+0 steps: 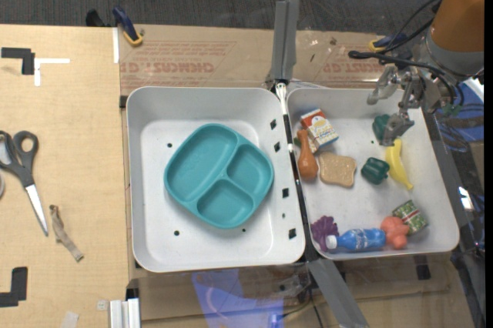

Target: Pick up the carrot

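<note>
Cardboard point(185, 61) print reads mirrored, illegible; carrot point(307, 157) beside bread point(337, 169).

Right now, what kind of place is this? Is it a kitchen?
Probably not a kitchen, more likely a robot lab or workshop. A robot arm reaches over two white bins, the food like the carrot looks like toys, and scissors lie on the wooden bench.

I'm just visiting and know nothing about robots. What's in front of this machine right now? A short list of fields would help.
left bin: white, holds a teal divided plate
right bin: white, holds toy food
carrot: orange, lying by the right bin's left wall, beside a bread slice
gripper: over the right bin's far right part, near a banana
carrot held: no
</note>
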{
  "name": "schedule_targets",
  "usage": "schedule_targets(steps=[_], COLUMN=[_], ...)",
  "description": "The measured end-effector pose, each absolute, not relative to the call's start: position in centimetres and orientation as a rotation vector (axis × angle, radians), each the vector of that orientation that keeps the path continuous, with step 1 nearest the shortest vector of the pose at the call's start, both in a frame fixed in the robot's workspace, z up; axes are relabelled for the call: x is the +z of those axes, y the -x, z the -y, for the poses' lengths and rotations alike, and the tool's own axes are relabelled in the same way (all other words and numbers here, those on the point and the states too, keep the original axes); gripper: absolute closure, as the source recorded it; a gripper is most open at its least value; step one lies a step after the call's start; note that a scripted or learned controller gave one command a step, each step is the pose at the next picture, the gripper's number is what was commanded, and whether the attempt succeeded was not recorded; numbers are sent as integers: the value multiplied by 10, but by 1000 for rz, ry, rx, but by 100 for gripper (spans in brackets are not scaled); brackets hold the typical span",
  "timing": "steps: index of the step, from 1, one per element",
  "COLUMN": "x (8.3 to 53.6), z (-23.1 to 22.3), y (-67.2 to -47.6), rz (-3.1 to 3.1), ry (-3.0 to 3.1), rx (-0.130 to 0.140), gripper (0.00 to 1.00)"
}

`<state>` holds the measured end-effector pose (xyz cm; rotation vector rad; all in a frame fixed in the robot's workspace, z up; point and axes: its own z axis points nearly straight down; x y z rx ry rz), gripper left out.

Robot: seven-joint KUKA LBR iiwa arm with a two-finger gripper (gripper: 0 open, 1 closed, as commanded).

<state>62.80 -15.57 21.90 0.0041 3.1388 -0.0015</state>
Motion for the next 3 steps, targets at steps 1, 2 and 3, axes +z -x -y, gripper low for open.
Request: schedule_targets(steps=[1,2,3], x=[209,192,192], z=[75,63,23], y=[-605,-577,-542], rz=[-3132,-3077,-3103], ry=[-232,-630,-483], rx=[1,-1,0], gripper=[0,0,0])
